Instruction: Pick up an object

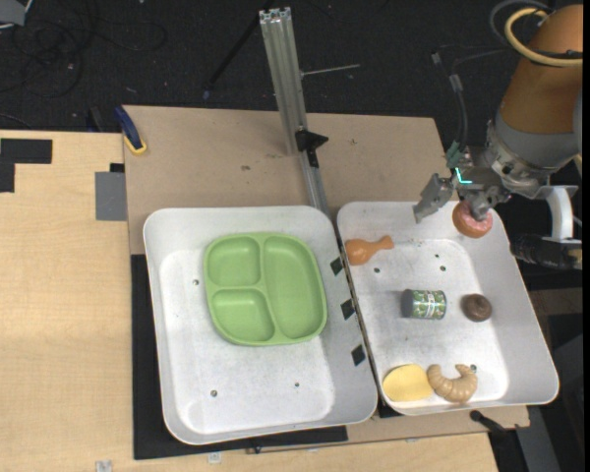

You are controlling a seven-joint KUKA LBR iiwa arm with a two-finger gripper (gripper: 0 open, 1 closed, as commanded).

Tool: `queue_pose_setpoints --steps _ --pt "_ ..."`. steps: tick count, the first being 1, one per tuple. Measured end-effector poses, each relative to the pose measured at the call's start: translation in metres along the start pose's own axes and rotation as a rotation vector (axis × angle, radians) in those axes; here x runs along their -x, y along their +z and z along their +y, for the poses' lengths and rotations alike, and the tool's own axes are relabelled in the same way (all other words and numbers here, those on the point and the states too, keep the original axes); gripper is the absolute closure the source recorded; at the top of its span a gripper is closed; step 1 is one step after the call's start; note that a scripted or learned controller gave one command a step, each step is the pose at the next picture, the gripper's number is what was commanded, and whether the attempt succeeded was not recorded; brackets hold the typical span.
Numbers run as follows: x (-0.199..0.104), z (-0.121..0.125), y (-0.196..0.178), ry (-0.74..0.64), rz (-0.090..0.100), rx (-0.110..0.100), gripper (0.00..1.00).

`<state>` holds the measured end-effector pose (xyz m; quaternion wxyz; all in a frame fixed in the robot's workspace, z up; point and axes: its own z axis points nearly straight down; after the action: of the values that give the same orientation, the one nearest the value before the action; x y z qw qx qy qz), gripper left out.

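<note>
End effector [456,199] beside pink donut [472,221]

matt white plastic bins [177,264]; glossy green plastic tray [265,289]; ribbed metal post [285,87].

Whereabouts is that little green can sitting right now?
The green can lies on its side near the middle of the right bin, just left of the brown ball and up from the croissant.
</note>
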<state>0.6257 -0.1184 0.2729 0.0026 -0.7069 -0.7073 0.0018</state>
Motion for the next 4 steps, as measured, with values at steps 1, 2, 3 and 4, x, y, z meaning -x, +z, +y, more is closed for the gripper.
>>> queue_pose_setpoints --steps 1,2,3,4 --pt "0.000 0.001 -0.002 0.000 0.000 0.003 0.00" --pt "-0.009 -0.001 0.056 0.000 0.000 -0.002 0.00" --pt "-0.016 -0.002 0.117 0.001 0.000 -0.002 0.00" --pt "-0.023 -0.005 0.179 0.000 0.000 0.000 0.00"
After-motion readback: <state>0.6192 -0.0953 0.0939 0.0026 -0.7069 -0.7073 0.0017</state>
